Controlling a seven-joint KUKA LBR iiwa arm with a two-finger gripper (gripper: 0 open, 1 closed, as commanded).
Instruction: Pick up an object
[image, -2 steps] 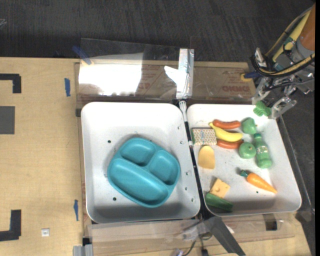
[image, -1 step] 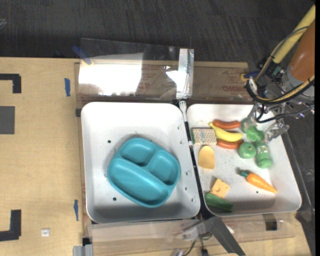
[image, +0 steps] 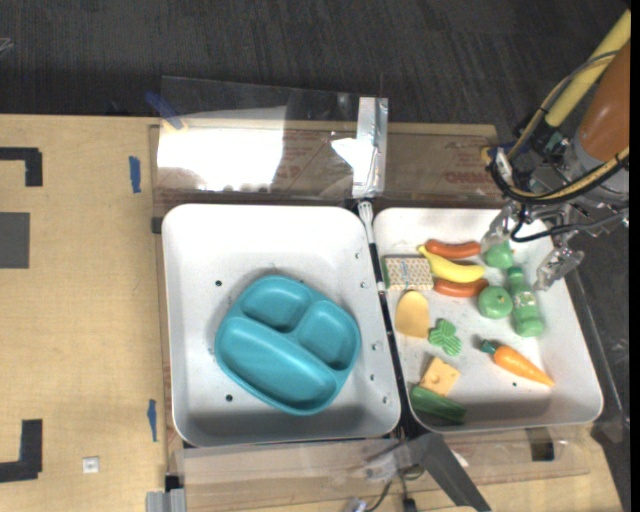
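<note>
The right bin (image: 590, 390) holds a scatter of toy food. Nearest the gripper (image: 528, 252) are the green pieces: a pale green lump (image: 498, 255) just under its left finger, a round green apple (image: 493, 302) a little lower, and a knobbly green piece (image: 527, 318) directly below the gripper. None of them sits between the fingers; the two fingers stand spread apart over the bin's upper right part with nothing clamped in them.

Left of the green pieces lie a hot dog (image: 452, 249), a yellow banana (image: 453, 268) touching it, and a second orange sausage (image: 460, 288) just below. Further left is a small patterned card (image: 406, 271) against the bin wall, with a yellow rounded piece (image: 412, 314) beneath it. Lower down are a green leafy piece (image: 445, 337), an orange carrot (image: 517, 362), a wedge of cheese (image: 440, 377) and a dark green vegetable (image: 436, 403) near the front rim.

The left bin (image: 190, 300) carries a teal divided plate (image: 288, 342), tilted across its middle. Both bins rest on the wooden worktop (image: 70, 330).
</note>
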